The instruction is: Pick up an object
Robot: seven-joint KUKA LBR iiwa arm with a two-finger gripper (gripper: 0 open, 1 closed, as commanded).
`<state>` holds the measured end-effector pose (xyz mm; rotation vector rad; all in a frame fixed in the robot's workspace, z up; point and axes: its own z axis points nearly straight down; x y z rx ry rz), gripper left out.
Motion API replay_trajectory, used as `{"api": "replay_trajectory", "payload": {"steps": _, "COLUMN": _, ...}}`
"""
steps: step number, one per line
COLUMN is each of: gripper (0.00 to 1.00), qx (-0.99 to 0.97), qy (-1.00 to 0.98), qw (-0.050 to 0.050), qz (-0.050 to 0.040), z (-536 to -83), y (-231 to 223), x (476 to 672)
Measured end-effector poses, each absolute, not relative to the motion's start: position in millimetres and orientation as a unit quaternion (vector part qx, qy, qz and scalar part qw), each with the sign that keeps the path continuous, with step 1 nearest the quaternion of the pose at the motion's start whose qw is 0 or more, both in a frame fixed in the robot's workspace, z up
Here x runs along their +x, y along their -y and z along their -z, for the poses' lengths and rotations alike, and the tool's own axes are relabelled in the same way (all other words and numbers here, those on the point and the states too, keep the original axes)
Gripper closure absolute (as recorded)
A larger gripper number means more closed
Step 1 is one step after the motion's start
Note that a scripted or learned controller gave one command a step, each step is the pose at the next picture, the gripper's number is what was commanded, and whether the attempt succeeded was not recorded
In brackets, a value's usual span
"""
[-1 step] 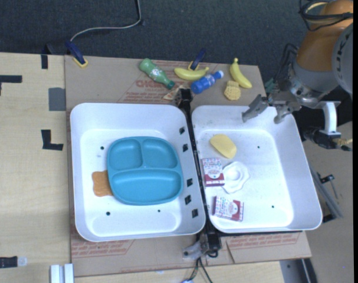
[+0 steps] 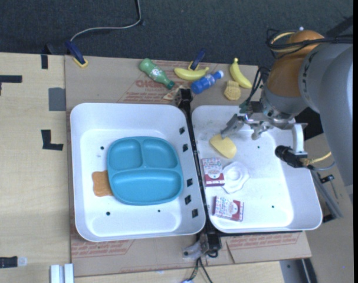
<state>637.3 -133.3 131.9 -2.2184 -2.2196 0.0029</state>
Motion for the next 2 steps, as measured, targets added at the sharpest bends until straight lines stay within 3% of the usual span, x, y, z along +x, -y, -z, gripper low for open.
{"api": "replay_trajectory", "payload": {"steps": 1, "gripper": 0.0, "qx": -0.707, "qy": 0.708, "qw": -0.001, "qz": 0.0, "z": -85.9, "y": 98.7, "x": 628.9}}
{"api": "replay_trajectory", "payload": {"steps": 2, "gripper": 1.0, "qx": -0.706, "qy": 0.708, "qw": -0.001, "qz": -0.0001, "z": -94.9, "y": 98.5, "x": 628.7}}
